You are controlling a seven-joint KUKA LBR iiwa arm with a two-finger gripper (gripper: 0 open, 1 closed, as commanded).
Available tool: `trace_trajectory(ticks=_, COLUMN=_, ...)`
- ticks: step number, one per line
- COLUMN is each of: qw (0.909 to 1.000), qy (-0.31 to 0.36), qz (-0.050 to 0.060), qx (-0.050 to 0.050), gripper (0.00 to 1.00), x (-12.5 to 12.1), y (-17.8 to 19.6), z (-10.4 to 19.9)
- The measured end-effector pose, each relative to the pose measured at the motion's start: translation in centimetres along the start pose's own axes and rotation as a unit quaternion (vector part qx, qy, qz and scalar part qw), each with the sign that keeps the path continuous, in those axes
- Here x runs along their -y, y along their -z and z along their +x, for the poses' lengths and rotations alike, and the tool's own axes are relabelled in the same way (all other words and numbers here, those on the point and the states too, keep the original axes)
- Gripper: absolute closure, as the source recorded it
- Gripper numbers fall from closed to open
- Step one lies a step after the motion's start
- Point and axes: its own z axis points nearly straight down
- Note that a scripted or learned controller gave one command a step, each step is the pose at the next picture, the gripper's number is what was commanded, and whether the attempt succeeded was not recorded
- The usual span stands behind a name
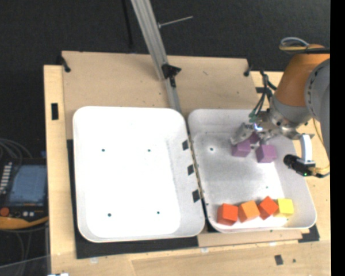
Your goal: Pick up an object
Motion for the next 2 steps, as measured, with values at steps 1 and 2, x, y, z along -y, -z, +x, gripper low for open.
trace_trajectory(ticks=1, qw=1.0, qy=-0.001, qz=-0.006, qx=-0.001, gripper=0.0, x=-0.4, y=-1.3, z=-0.1)
trace_trajectory(ticks=2, qw=1.0, qy=-0.001, qz=-0.006, qx=-0.001, gripper=1.0, x=-0.4, y=-0.2, z=-0.2)
